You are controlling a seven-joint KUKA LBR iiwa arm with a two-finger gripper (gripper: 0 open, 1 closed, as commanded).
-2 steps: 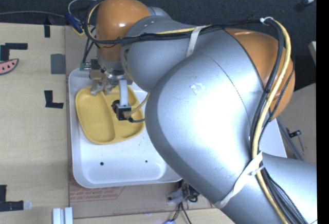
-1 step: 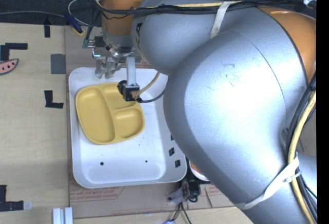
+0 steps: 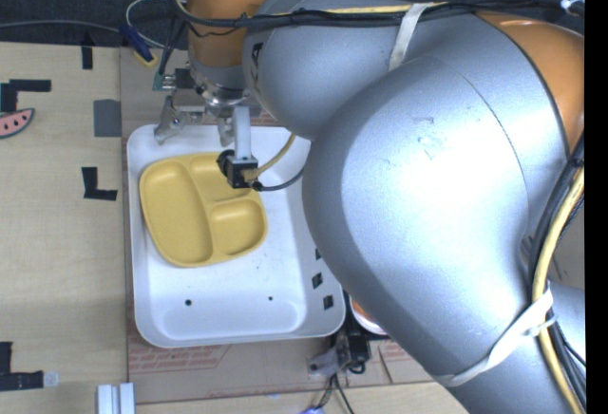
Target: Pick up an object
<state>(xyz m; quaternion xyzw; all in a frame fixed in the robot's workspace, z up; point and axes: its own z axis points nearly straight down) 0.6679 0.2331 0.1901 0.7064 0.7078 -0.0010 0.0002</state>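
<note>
Above the bin's (image 3: 237, 300) far rim, the claw (image 3: 199, 129) gapes wide beside the yellow tray (image 3: 195, 213).

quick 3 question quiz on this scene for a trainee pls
1. True or false: the divided tray lies inside the white bin.
2. Where is the gripper? A. over the bin's far rim, by the tray's far edge. B. over the bin's near rim. C. over the cardboard to the left of the bin.
3. Fill in: the tray's colour is ____.

Key: 1 true; 2 A; 3 yellow.
</note>
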